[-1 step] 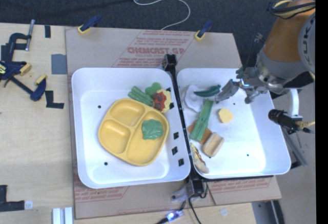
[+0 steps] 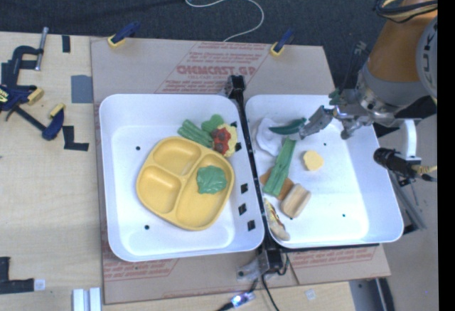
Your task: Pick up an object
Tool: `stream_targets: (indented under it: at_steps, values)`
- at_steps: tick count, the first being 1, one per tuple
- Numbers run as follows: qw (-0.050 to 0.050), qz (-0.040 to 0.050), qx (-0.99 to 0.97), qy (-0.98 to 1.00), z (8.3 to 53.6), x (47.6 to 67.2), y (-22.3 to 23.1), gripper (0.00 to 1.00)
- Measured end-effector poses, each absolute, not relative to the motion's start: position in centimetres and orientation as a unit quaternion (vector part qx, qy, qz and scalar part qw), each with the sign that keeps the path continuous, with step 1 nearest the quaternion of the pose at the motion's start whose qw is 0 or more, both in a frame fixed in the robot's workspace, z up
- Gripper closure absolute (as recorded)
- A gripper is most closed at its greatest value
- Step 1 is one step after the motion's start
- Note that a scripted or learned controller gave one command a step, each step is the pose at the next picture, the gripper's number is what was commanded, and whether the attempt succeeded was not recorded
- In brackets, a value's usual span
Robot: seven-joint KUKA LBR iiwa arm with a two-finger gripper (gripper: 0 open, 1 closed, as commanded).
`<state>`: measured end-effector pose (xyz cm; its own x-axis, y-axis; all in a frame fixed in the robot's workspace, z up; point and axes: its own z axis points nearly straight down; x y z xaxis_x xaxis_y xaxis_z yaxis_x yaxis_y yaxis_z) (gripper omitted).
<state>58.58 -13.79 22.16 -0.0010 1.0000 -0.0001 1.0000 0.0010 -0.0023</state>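
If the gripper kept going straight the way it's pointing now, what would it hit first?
Probably the dark green leafy piece just off the gripper, which points left and downward over the right bin. Height above it is unclear from this slanted view.

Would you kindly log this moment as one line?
end effector: above right bin, empty | nearest: green pepper | yellow tray: left bin
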Motion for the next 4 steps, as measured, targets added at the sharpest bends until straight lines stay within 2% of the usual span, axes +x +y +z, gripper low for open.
stream_targets:
  at_steps: [1,2,3,4]
  values:
    - [0.003,0.0023,-0.707,-0.708,16.3,57.6,-13.5,0.0]
    - [0.001,0.0018,-0.707,-0.708,11.0,57.7,-14.4,0.0]
    - [0.0,0.0008,-0.706,-0.708,8.4,57.8,-14.3,0.0]
    - [-0.001,0.0005,-0.706,-0.708,9.5,57.8,-14.3,1.0]
